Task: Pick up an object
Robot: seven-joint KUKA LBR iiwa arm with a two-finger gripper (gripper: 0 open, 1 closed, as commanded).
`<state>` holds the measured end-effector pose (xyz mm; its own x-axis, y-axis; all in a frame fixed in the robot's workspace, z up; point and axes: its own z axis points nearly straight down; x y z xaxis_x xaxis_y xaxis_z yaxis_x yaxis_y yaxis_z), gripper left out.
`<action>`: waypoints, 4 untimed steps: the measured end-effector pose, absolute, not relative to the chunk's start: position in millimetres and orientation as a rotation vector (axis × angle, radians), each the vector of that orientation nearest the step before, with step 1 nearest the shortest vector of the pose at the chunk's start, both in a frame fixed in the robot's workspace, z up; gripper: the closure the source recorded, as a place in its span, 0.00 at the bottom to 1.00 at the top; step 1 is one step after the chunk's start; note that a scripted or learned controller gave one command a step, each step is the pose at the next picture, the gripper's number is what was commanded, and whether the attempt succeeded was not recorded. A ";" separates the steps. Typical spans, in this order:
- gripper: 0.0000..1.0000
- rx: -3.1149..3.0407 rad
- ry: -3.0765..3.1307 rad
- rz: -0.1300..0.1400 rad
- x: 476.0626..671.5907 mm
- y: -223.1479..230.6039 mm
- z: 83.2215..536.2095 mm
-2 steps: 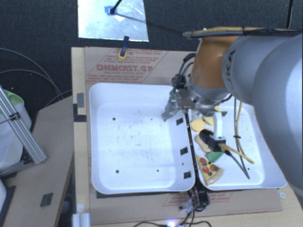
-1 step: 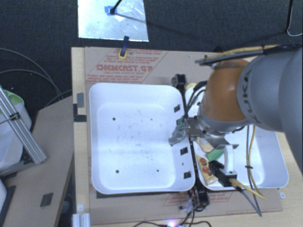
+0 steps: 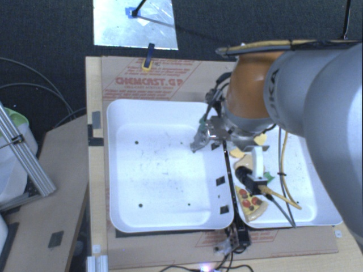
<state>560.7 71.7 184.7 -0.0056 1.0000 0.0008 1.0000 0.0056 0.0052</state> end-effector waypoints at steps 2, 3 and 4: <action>0.00 2.221 2.211 0.007 670.7 50.0 189.2; 0.00 2.216 2.224 0.002 669.0 56.6 185.1; 0.00 2.227 2.223 -0.007 578.1 37.1 184.1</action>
